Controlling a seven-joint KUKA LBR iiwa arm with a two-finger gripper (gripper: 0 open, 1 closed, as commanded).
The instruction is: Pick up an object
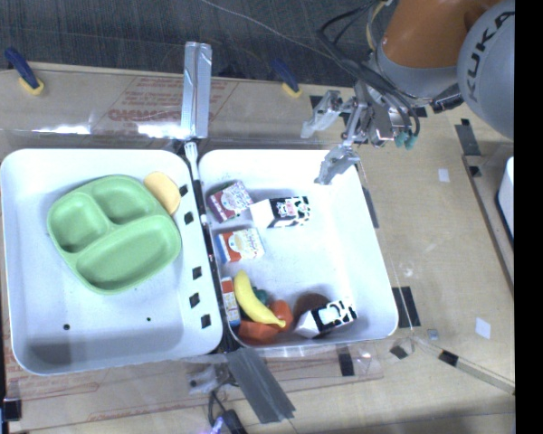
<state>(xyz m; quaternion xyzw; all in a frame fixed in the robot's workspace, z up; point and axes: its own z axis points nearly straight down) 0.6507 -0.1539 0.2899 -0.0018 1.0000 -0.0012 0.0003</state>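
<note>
**A:** Where's it at, then? Has it got anything?

**B:** No, nothing yet. The gripper is up over the far rim of the right bin, fingers spread apart with only air between them. I'd say it's still in the approach, before any grasp

**A:** So what's there to pick?

**B:** All in that right bin. Nearest the claw is a small carton with a cow print, lying on its side, and a red-labelled packet just beside it by the divider. Another packet sits below those. Down at the near end there's a banana piled on something red, plus a second cow carton touching a dark lump

**A:** And the left bin?

**B:** A green tray with a yellow thing at its edge. Well apart from the arm

**A:** What's your bet for the next move?

**B:** Come inward and down over that first carton, I'd guess. It lies with open floor on most sides, so the fingers could straddle it. The near pile looks too crowded
</note>
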